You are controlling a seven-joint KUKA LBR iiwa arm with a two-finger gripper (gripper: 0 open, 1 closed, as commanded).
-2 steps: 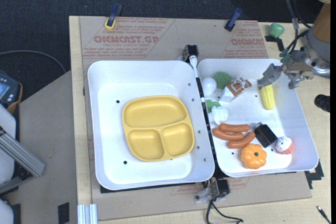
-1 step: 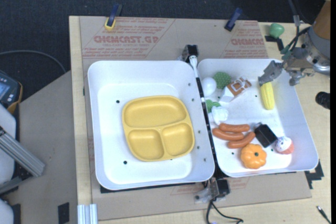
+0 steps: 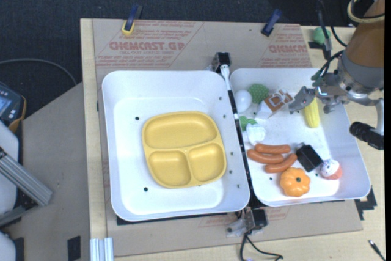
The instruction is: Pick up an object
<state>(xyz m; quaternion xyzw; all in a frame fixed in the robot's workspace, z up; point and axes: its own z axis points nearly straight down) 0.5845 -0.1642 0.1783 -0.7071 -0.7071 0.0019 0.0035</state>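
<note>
End effector [image 3: 311,101] over right bin [image 3: 351,150]

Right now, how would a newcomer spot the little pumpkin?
Take the right bin, the one crowded with toy food. Along its near edge, just below the sausages, sits the pumpkin. It is the one round, ribbed orange thing there, left of a small white and red toy.

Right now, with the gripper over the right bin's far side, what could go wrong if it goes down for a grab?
The gripper hangs by the yellow corn, close to the right bin wall, so a finger might strike the rim. The corn is slim and round and could roll out of a pinch. The sausages, black block and orange pumpkin crowd together; a descent there might nudge neighbours rather than grip one.
</note>
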